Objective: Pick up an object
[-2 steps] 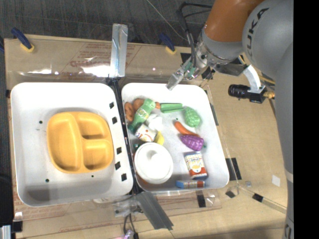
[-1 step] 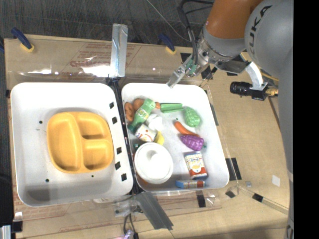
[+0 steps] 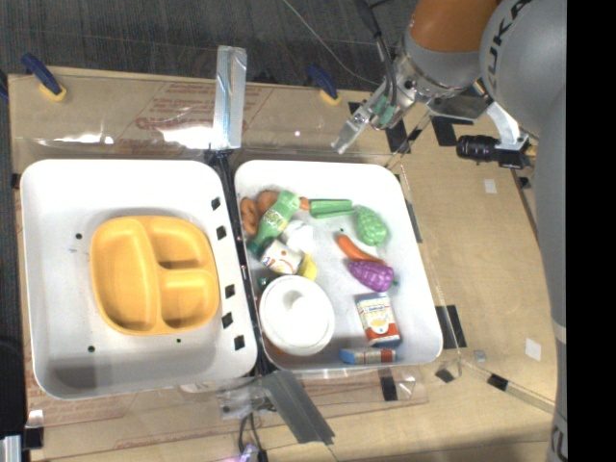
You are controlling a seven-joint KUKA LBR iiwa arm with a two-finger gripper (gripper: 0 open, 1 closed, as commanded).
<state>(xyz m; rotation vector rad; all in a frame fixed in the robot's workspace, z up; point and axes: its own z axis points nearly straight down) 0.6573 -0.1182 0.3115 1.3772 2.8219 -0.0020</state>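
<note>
Right bin [image 3: 416, 258], near to far: marker [image 3: 366, 356] at front wall; white bowl [image 3: 296, 314] and small carton [image 3: 377, 318]; purple eggplant [image 3: 371, 274], carrot [image 3: 354, 248], green veg [image 3: 372, 226], green bottle [image 3: 273, 221]; left bin [image 3: 38, 258] holds 1 yellow tray [image 3: 154, 273]; gripper [image 3: 354, 131] above tabletop past right bin's far rim, nothing between fingers; open or closed: cannot tell.

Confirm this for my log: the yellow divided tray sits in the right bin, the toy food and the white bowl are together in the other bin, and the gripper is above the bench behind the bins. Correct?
Not quite. The camera view shows the yellow divided tray in the left bin, not the right. The toy food and the white bowl are together in the other bin, the right one, and the gripper is above the bench behind the bins.
</note>
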